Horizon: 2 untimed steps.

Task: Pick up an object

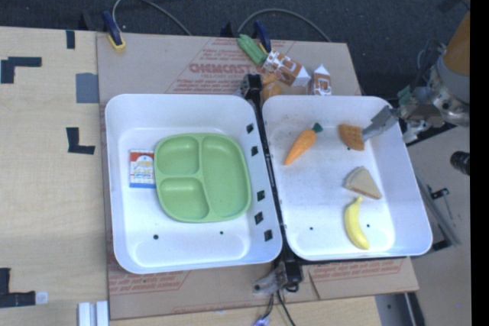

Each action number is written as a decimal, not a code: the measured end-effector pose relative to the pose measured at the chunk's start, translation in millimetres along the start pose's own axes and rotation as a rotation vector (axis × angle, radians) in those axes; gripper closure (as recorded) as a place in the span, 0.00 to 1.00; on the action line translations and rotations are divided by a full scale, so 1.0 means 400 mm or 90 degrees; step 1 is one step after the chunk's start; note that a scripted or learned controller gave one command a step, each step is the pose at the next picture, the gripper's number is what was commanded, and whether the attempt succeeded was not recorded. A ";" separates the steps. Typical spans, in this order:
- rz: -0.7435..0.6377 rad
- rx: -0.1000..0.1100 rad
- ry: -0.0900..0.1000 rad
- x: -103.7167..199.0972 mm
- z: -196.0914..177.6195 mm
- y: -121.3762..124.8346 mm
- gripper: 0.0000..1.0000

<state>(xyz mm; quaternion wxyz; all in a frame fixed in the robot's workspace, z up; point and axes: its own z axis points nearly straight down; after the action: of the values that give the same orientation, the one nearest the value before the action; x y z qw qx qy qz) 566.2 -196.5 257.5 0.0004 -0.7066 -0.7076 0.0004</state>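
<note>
Nothing picked up yet, heads up
Your claw [380, 123] sat just beside the orange chunk [351, 137]; carrot [301, 146] further left; couldn't tell its grip state

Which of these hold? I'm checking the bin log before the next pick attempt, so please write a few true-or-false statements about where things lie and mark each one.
1. The carrot lies in the right bin. True.
2. The green plate is in the right bin. False: it sits in the left bin.
3. The banana lies nearer the camera than the bread wedge. True.
4. The gripper is over the left bin. False: it is at the right bin's far right, by the orange-brown piece.
5. A small card lies beside the plate. True.
</note>
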 end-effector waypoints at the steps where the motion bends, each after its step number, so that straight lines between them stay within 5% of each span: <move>1: 0.000 0.001 0.001 0.110 0.168 0.114 0.00; 2: -0.001 -0.002 0.000 0.206 0.428 0.173 0.00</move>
<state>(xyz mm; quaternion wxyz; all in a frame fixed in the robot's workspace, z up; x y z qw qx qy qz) 635.0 -114.0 86.1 -0.0011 -0.7062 -0.7080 -0.0007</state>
